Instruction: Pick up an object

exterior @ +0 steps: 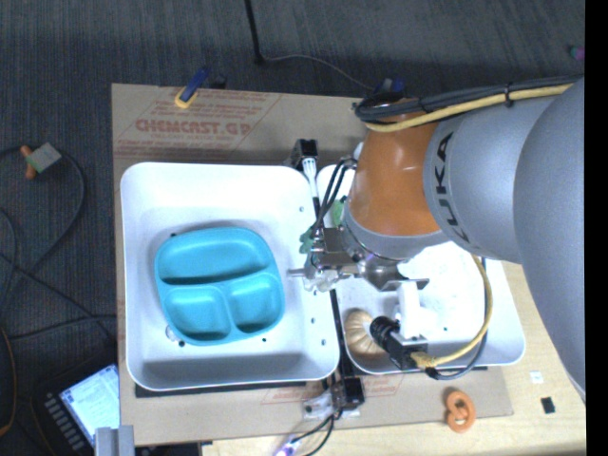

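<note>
Glossy blue plastic tray [220, 283], smooth white plastic bins [142, 283], matt brown cardboard sheet [204, 122], glossy orange band [404, 183]

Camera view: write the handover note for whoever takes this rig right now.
Gripper: low over the divide between the two bins; nothing seen held, finger state unclear.
Things: blue divided tray lies flat in the left bin. A tan rounded object sits at the near edge of the right bin, partly under the arm.
Done: no pick visible.
Left: grasp an object and lift it.
</note>
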Available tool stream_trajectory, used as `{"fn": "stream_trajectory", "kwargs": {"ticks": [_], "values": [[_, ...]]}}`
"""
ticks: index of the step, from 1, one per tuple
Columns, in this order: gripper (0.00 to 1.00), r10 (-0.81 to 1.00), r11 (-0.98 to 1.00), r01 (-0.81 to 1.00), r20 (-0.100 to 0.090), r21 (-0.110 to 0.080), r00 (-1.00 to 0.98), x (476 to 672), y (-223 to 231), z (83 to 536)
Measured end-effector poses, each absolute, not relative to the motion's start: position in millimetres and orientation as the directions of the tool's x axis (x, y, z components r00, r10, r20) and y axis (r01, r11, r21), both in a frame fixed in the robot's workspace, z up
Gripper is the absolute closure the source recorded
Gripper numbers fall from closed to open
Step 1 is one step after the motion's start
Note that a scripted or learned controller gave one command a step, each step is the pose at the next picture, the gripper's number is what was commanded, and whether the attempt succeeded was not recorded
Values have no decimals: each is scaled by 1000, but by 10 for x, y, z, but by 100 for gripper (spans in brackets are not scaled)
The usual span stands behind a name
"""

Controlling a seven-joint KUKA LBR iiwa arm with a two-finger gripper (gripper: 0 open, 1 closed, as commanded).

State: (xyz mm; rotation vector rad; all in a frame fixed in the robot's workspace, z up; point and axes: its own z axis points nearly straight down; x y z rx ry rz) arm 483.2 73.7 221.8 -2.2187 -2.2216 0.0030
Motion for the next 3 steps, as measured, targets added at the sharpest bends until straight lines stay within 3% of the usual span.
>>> {"fn": "stream_trajectory", "kwargs": {"ticks": [1, 2, 3], "values": [[100, 1000, -1, 1000, -1, -2, 1, 4835, 88, 1947], [100, 1000, 1, 1000, 0, 0, -1, 4840, 349, 2114], [100, 1000, 0, 1000, -1, -3, 0, 4829, 232, 1837]]}}
